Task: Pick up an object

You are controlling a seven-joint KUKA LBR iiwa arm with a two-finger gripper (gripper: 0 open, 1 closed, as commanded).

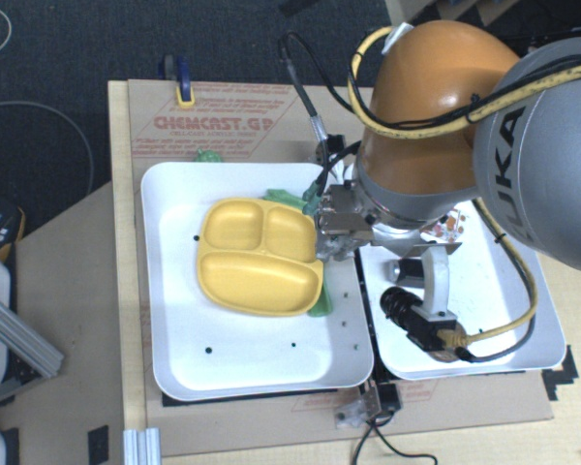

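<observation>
Yellow divided plate (257, 258) lies just left of end effector (335, 229)

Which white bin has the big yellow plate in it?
The left white bin holds the yellow divided plate. The right white bin sits under the robot arm instead.

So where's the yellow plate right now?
The yellow plate lies in the left white bin, toward its upper right part, on top of something green. The gripper sits at its right edge.
</observation>
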